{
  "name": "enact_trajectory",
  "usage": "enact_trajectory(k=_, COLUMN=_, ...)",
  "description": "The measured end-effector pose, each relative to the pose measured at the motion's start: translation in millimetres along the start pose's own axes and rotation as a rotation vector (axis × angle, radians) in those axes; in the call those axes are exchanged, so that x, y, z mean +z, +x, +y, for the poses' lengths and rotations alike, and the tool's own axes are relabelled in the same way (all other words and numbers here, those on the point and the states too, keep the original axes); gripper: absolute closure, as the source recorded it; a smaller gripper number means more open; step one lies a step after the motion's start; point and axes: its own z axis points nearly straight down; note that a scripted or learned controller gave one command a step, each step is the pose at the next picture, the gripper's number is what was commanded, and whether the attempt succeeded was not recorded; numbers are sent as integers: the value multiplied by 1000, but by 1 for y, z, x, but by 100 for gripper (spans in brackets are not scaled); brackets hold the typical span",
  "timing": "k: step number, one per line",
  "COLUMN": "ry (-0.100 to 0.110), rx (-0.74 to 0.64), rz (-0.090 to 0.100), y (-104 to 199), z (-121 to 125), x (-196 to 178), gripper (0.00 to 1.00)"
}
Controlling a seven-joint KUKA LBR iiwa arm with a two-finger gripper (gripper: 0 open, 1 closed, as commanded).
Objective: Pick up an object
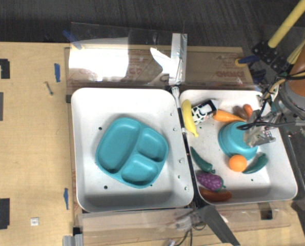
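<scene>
The bench (24, 137) took up most of what I could see, a pale wooden top carrying the two white bins side by side. The left bin (85, 111) held just a teal divided plate (131, 151) lying flat near its middle. The right bin (283, 181) was the crowded one, and that was where the grey arm (296, 94) reached in from the right, its orange band up near the edge. Under it sat a teal bowl (234, 140), and the gripper (259, 135) hung right at the bowl's right rim, low enough that it looked to be touching or nearly touching it. Around the bowl lay the toys: a banana (188, 118) along the bin's left wall, a black-and-white spotted piece (202, 110) beside it, a carrot (228, 116) just above the bowl, an orange (237, 163) touching the bowl's lower edge, a dark green pepper (201, 160) to the left, purple grapes (209, 179) near the front and a red piece (216, 195) below those. As far as I could judge, nothing had been lifted yet; every object rested on the bin floor, so the grasp and the lift both remained to be done. Wires and metal parts tangled over the gripper, and I could not tell how it was set or whether it had hold of anything.
</scene>
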Motion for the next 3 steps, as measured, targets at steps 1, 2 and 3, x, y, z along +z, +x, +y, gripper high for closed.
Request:
enact_trajectory(k=1, ry=23, rx=-50, rz=-36, y=-23, z=-80, x=100, gripper=100)
enact_trajectory(k=2, ry=6, rx=-75, rz=-15, y=-78, z=-33, x=19, gripper=100)
enact_trajectory(k=3, ry=1, rx=-69, rz=-4, y=-74, z=-35, x=26, gripper=0)
